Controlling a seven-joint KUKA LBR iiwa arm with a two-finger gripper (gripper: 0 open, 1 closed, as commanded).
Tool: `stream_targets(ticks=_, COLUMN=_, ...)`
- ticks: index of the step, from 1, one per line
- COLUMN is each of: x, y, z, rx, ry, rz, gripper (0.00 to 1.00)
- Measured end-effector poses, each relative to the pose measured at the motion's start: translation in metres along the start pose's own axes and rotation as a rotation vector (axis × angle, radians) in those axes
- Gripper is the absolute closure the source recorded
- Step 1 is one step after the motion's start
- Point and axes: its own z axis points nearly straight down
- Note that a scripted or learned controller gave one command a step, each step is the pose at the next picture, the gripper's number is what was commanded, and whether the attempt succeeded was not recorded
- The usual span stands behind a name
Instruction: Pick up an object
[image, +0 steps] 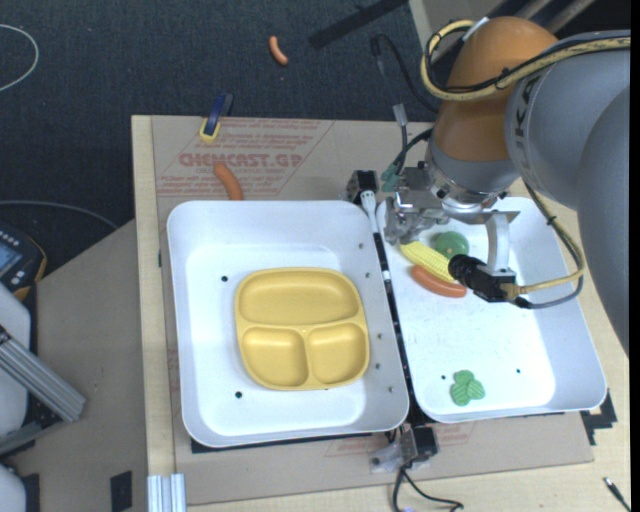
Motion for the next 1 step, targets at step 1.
stream_targets(ticks=1, x=-0.0102, y=0.0065, z=-0.0100, rx=-0.001, ry=-0.001, rz=0.003, gripper=1.00)
